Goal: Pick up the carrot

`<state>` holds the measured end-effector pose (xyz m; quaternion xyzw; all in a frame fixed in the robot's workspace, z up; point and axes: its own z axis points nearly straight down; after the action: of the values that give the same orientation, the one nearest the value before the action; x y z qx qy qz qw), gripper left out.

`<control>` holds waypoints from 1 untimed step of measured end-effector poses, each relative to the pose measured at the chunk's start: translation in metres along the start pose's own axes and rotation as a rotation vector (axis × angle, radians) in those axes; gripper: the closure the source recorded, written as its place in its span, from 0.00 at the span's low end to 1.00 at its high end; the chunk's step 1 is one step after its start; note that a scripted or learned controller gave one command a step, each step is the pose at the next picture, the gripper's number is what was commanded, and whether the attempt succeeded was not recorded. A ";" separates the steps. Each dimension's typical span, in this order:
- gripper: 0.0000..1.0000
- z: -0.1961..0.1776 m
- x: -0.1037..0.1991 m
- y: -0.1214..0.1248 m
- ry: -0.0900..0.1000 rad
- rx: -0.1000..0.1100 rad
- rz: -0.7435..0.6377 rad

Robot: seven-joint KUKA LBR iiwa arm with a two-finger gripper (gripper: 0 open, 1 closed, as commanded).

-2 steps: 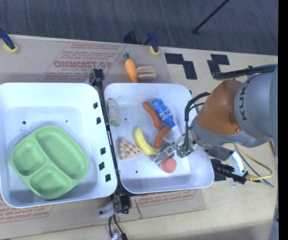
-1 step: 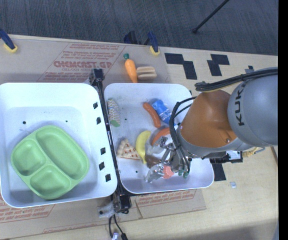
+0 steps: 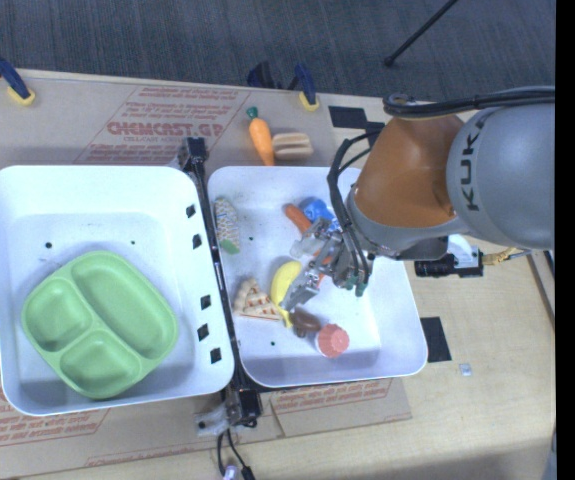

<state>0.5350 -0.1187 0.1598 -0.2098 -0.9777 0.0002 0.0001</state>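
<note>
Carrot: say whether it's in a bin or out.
Out. The carrot lies on the cardboard behind the right bin, beside a tan block, beyond the bin's back rim.

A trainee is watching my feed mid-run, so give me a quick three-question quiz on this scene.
1. True or false: the carrot lies inside the right bin.
2. What sits in the left bin? A) a green divided plate B) a blue bowl C) a red cup
3. Fill in: the gripper hovers over the ____ bin.
Key: 1 false, it lies outside, beyond the far rim; 2 A; 3 right.
</note>
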 end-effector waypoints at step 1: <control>0.00 0.048 -0.051 0.007 0.001 0.000 0.021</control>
<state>0.5838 -0.1335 0.1114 -0.2202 -0.9755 0.0002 0.0006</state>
